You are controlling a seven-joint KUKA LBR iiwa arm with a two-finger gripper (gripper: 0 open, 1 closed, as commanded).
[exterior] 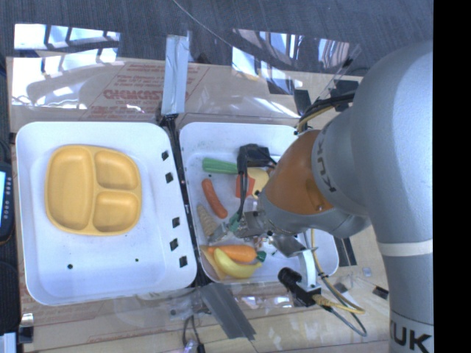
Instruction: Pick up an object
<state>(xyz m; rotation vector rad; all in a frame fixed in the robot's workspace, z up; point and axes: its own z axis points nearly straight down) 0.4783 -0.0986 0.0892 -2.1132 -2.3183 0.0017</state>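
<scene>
The right bin holds several toy foods: a green vegetable, a red-orange sausage, a tan piece, an orange carrot lying on a yellow banana, and a yellow and red piece beside a black object. My gripper is low over the middle of this bin, just above the carrot and banana and right of the sausage. The grey wrist and orange band cover most of it.
The left bin carries a yellow divided plate. A taped divider separates the bins. The arm's bulk covers the right bin's right side. Cables lie at the front right edge.
</scene>
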